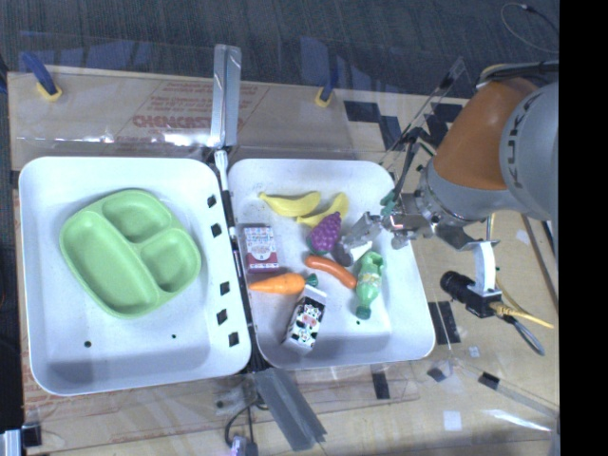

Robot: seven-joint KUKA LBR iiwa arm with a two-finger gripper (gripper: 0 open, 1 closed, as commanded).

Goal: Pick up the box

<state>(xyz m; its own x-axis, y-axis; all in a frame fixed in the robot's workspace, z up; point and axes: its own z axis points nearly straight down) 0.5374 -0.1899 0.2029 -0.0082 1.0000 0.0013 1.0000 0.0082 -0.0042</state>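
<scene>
A small red-and-white box (258, 247) lies flat near the left wall of the right bin (404, 326). My gripper (361, 233) hangs over the right half of that bin, close to the purple grapes (326, 232) and just above a green bottle (368, 280). It is roughly a hand's width to the right of the box and nothing shows in its grasp. A black-and-white cow-print carton (306, 319) lies tilted at the front of the same bin.
The right bin also holds two yellow bananas (290, 202), an orange carrot (276, 283) below the box and a smaller orange-red vegetable (331, 270). A green divided plate (128, 250) sits in the left bin (57, 350). A divider (228, 255) separates the bins.
</scene>
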